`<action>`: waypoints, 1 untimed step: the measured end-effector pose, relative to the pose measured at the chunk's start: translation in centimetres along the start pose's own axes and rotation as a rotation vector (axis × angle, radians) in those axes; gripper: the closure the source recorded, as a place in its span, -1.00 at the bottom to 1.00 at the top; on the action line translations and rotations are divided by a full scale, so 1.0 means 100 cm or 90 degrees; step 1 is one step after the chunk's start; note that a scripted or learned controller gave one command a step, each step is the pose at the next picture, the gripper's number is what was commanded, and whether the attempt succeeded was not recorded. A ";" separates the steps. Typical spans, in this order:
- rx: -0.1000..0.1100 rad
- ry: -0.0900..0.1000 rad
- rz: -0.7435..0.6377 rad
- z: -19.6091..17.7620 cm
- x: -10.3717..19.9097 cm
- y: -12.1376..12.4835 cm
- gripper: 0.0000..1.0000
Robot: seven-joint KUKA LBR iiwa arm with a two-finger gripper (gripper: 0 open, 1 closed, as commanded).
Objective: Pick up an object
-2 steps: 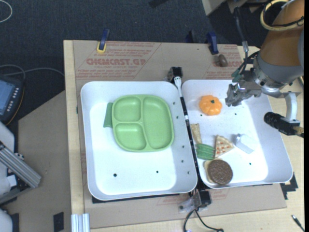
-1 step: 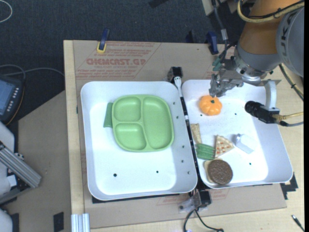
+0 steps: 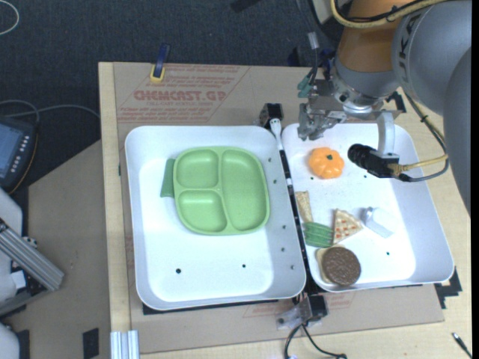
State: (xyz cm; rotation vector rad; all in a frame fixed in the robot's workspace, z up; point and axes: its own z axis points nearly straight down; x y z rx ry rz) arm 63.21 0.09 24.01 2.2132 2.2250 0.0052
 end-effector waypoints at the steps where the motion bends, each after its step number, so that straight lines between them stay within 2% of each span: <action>1: 0.004 0.000 0.002 0.021 0.026 0.009 1.00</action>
